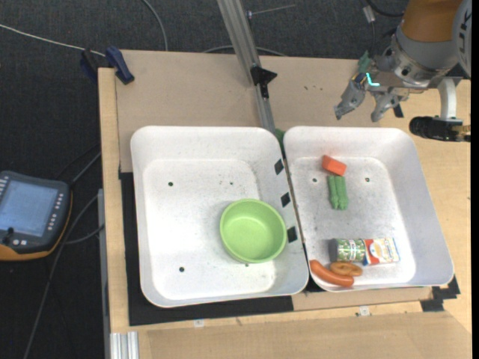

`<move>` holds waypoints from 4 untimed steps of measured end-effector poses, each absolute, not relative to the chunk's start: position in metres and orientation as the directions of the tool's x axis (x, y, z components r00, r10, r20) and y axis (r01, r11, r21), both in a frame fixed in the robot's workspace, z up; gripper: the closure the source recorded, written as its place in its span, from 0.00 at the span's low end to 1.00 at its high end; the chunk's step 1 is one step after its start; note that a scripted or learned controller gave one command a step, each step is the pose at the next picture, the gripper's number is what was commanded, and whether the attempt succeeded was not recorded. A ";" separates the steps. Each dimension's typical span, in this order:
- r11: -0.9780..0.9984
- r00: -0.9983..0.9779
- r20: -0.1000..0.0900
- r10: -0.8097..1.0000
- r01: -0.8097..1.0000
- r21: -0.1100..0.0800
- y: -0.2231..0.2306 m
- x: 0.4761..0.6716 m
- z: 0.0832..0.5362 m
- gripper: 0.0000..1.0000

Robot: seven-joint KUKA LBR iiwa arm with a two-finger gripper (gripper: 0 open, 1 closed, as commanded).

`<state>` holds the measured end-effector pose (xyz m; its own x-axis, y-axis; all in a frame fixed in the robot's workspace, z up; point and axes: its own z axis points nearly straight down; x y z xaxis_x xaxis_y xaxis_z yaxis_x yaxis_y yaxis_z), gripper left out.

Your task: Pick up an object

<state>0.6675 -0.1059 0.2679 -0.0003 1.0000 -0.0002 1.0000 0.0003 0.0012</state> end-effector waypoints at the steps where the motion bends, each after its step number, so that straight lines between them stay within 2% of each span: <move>1: 0.000 0.000 0.000 1.000 1.000 0.001 -0.106 0.667 0.268 0.00; 2: 0.000 0.000 0.000 1.000 1.000 -0.005 -0.110 0.669 0.206 0.00; 3: 0.000 0.000 0.001 1.000 1.000 -0.004 -0.107 0.659 0.150 0.00; 4: 0.000 0.000 0.000 1.000 1.000 -0.004 -0.106 0.658 0.098 0.00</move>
